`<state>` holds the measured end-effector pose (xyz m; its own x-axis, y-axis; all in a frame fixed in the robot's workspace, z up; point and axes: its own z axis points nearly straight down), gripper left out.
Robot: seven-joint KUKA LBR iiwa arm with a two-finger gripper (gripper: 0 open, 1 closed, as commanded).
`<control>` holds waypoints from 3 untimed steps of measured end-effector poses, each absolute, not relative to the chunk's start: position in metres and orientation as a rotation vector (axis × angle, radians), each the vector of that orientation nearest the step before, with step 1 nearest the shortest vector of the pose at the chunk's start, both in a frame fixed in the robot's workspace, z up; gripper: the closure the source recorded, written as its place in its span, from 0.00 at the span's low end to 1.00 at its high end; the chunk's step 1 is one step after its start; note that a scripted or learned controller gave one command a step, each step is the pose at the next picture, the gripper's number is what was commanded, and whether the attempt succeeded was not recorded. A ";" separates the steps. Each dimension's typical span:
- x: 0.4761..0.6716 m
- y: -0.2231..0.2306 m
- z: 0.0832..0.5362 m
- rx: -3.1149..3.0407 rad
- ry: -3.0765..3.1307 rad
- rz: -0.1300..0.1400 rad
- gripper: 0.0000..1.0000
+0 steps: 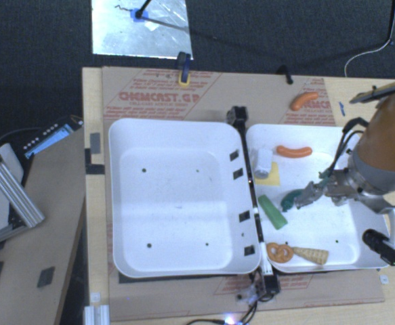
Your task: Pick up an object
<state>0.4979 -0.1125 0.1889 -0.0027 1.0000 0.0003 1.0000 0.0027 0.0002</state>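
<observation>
My gripper (308,195) hangs low over the middle of the right bin (346,249), reaching in from the right. A small dark teal object (291,199) lies right at its tip, touching or nearly touching it; whether it is gripped cannot be made out. A green block (273,212) lies just left of and below that. An orange sausage (294,152), a white cylinder (261,160) and a yellow slice (269,175) sit in the bin's upper left. A pretzel (279,252) and a cone (311,254) rest at the front edge.
The left bin (126,147) stands beside the right one, with a black divider (246,181) between them. A second orange sausage (304,101) lies on the cardboard behind the right bin. A yellow and blue clamp (183,70) stands at the back.
</observation>
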 end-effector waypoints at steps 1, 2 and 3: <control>0.499 -0.112 0.200 -2.218 -2.229 -0.004 1.00; 0.555 0.005 0.345 -2.209 -2.251 -0.030 1.00; 0.563 0.088 0.427 -2.209 -2.241 -0.020 1.00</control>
